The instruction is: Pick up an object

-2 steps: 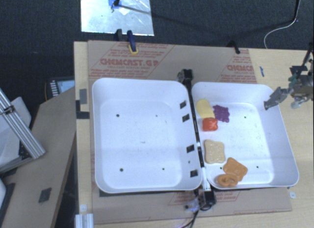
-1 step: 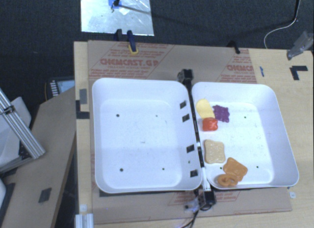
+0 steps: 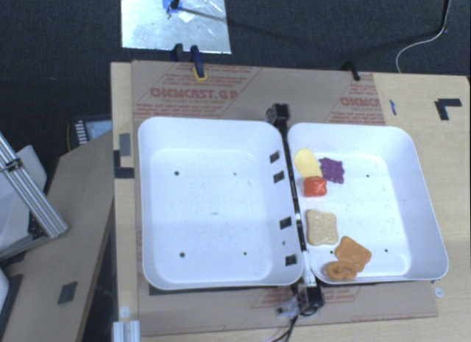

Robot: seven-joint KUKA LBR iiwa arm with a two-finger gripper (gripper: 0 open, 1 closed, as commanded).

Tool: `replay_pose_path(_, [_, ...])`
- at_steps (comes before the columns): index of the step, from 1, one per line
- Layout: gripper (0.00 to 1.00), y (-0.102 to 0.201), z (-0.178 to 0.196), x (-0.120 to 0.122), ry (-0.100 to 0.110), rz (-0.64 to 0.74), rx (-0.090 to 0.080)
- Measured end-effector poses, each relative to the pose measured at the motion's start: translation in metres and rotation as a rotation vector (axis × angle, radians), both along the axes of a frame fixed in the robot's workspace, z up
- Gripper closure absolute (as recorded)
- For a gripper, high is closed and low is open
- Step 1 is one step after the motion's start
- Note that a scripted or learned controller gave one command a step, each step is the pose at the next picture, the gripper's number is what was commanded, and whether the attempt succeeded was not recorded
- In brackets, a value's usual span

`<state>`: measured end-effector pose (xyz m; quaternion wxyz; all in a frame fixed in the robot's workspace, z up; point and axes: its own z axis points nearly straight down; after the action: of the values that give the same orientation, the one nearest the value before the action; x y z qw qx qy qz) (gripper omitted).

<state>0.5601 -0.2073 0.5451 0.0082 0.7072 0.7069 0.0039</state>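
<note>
My gripper state: can't tell. All items sit in right bin (image 3: 409,149), along its left side: yellow piece (image 3: 307,162) far, long axis near-far; purple (image 3: 332,169) just right of it; red (image 3: 315,185), toast (image 3: 321,227), orange pieces (image 3: 352,253) nearer.

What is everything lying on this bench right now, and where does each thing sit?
Left bin: one, white, left half of the bench.
Right bin: one, white, right half, holding all the small items.
Yellow item: one, right bin, upper left.
Purple item: one, just right of the yellow one.
Red item: one, just below the yellow one.
Tan slice: one, by the divider, lower down.
Orange pieces: two, near the front left corner.
Foil sheet: one, silver, on the dark floor beyond the bench.
</note>
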Motion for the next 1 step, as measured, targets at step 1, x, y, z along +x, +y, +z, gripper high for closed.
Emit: replay_pose_path(1, [1.00, 0.0011, 0.0027, 0.0032, 0.008, 0.007, 0.002])
